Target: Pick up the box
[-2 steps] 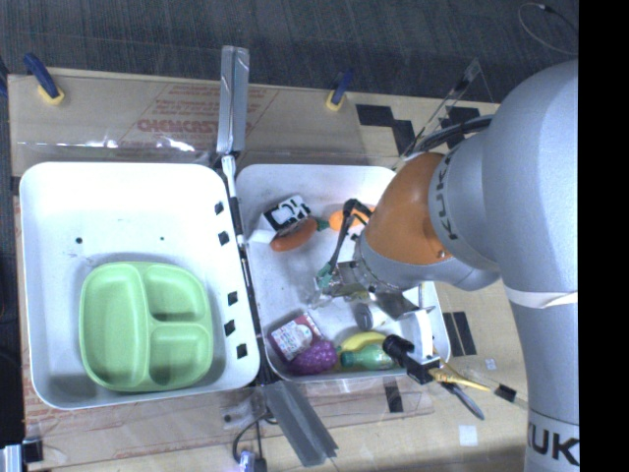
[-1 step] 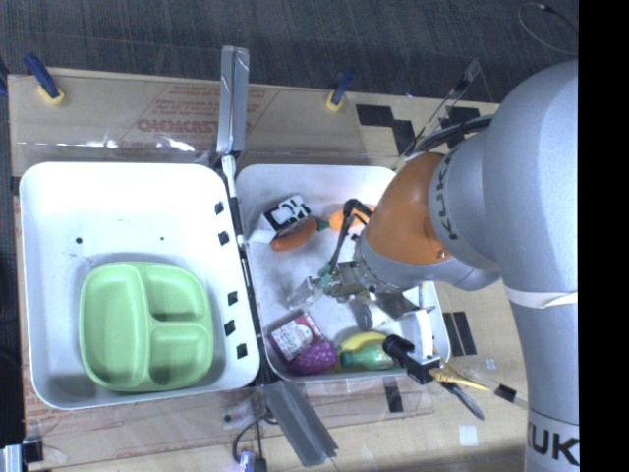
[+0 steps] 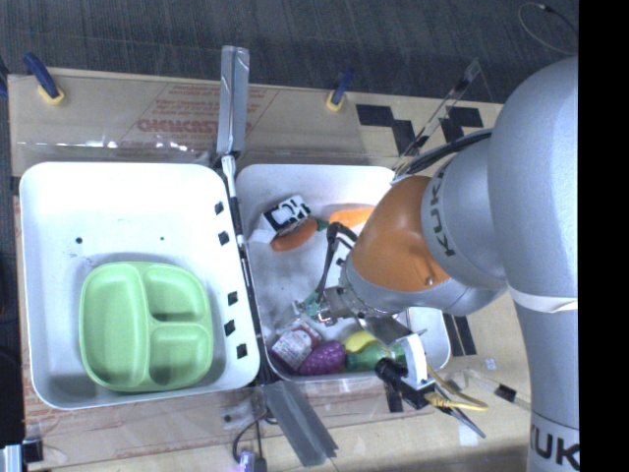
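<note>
A small black-and-white box (image 3: 287, 212) lies at the back left of the right bin (image 3: 257, 264), touching an orange carrot (image 3: 294, 237). My arm reaches in from the right, and its orange band (image 3: 393, 244) hangs over the middle of that bin. The gripper (image 3: 317, 308) points down under the wrist, in front of the box and well apart from it, close above the pile at the bin's front. The wrist hides most of it.
At the right bin's front lie a pink-and-white packet (image 3: 294, 342), purple grapes (image 3: 322, 359) and a yellow-green piece (image 3: 362, 342). Another orange item (image 3: 350, 214) sits behind the wrist. The left bin (image 3: 39, 214) holds a green divided plate (image 3: 147, 323).
</note>
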